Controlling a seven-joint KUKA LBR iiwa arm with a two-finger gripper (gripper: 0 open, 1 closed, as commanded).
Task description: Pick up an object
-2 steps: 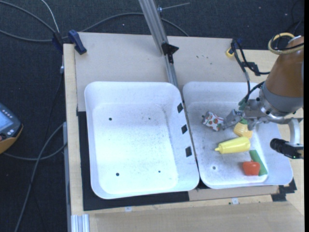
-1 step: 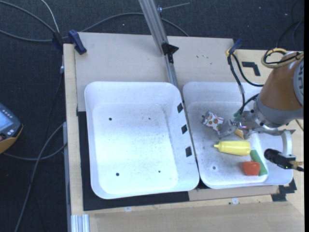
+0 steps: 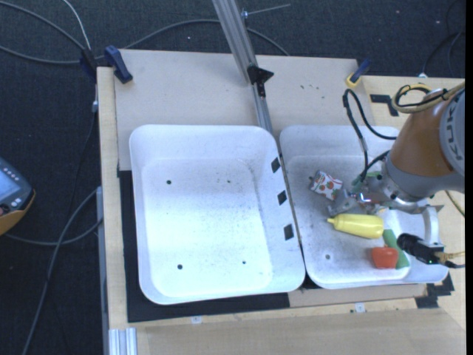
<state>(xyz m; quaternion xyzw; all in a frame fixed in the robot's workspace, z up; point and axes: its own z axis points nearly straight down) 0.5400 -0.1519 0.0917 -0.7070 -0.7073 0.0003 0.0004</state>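
Bins sit side by side on your bench (image 3: 192, 87), and it's the right bin (image 3: 321, 261) that carries the load. Your left bin (image 3: 148, 150) shows its white floor, dusted with dark specks and a few black dots. In the right bin, a crumpled red-and-white wrapper (image 3: 325, 183) lies toward the middle. A yellow squeeze bottle (image 3: 360, 225) lies on its side just below it, nozzle pointing toward the left bin. Nearer the front rim sits a red block (image 3: 383, 257), with a green piece (image 3: 401, 256) pressed right against its right side.

Your arm (image 3: 421, 150) reaches in from the right, orange band showing, and the gripper (image 3: 353, 198) is down low in the right bin, between the wrapper and the yellow bottle and close to both. From this angle you can't tell whether it's open or closed, and nothing can be seen in its grasp. All four objects rest on the bin floor.
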